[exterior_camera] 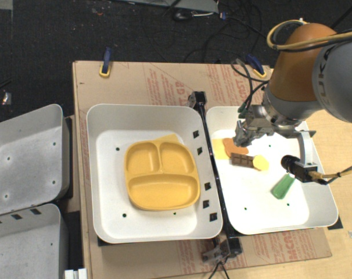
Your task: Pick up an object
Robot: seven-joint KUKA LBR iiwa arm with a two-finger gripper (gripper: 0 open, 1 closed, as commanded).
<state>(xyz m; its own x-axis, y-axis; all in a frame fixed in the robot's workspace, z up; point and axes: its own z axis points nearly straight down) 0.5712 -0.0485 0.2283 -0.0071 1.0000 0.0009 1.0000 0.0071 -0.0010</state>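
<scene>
My gripper (243,137) hangs over the back left part of the right bin (263,220), just above an orange piece (228,146) and a pale orange flat piece (220,150). A brown chocolate-like bar (240,159) lies right below the gripper, with a small yellow round thing (260,164) touching its right end. A green block (283,186) lies further right in the same bin. Nothing shows between the fingers.
The left bin (103,214) holds a yellow divided plate (162,176). Black clips run along the divider between the bins (208,173). Grey trays (25,156) sit off the bench at the left. The front half of the right bin has free floor.
</scene>
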